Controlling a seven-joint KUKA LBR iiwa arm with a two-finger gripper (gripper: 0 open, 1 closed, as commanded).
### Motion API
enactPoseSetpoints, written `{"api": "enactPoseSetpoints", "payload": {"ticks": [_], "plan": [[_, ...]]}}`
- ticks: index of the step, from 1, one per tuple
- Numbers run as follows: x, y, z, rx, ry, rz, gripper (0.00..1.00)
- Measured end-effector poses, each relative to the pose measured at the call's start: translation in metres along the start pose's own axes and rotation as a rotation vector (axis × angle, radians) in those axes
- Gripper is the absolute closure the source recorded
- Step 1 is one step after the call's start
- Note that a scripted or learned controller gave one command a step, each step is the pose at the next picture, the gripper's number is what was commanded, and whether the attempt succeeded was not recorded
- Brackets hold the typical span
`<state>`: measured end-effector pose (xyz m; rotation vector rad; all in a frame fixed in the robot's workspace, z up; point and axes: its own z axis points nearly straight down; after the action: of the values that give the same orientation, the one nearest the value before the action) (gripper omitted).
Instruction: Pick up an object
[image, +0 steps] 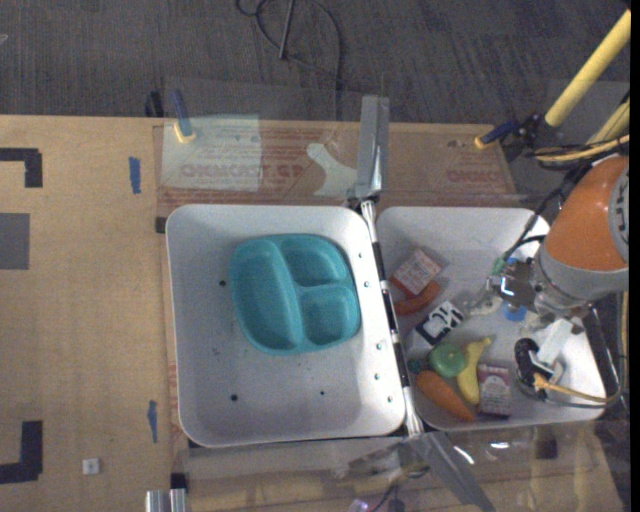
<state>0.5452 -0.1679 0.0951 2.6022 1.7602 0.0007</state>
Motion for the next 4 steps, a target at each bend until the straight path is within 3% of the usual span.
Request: {"api": "enactPoseSetpoints", "payload": {"ticks": [1,2,3,4], "plan": [[-0.003,0.001,-0.01,-0.002,0.0,0.007,1.0],[0.059,0.017,-0.126,0.0,-0.001,0.017,1.0],[0.001,-0.019,-0.159,0.004,-0.001,0.258,1.0],[0.002,-0.019,-0.159,0.004,-0.001,0.257,0.0]]}}
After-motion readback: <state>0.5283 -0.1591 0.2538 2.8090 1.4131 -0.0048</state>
